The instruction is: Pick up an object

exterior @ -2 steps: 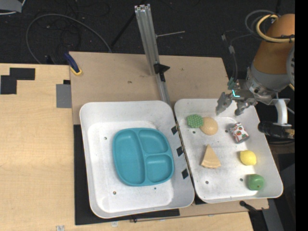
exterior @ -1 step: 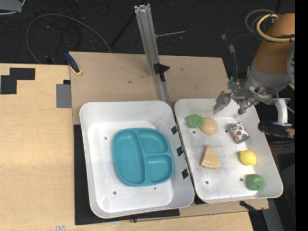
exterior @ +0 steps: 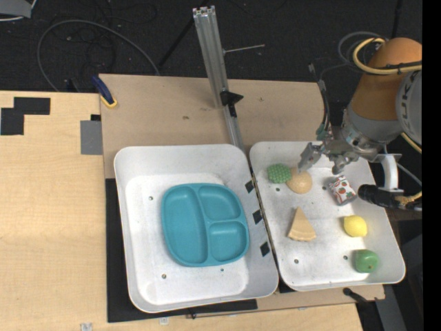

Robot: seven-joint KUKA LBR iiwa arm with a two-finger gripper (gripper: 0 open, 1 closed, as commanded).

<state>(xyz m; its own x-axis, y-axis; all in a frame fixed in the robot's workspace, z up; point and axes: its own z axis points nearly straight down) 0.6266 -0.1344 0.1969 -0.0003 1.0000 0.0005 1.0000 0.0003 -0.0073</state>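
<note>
Spread apart and gripping nothing, the pincer [exterior: 322,160] hung over the upper part of the right bin [exterior: 386,271], its two dark fingers [exterior: 307,158] splayed with clear space between them. Just below it, at about seven o'clock from the fingertips, lay a pale round bun-like piece [exterior: 300,183], close to the left finger but not caught by it. Touching that piece at its ten o'clock sat a green knobbly ball [exterior: 278,173]. At four o'clock from the pincer lay a small red-and-white patterned object [exterior: 340,189], just beside the right finger. Lower in the same bin, a tan wedge [exterior: 301,226] rested at six o'clock from the bun, a yellow lemon [exterior: 355,226] sat at three o'clock from the wedge, and a green apple-like fruit [exterior: 365,260] lay at six o'clock from the lemon, near the bin's lower corner.

Above the pincer, at two o'clock, rose the grey arm [exterior: 413,109] with its orange band [exterior: 382,81]. At nine o'clock from the right bin, the left bin [exterior: 138,178] held a teal divided tray [exterior: 204,223], well apart from the pincer. An upright metal post [exterior: 213,61] stood on the bench [exterior: 41,185] behind the two bins.
</note>
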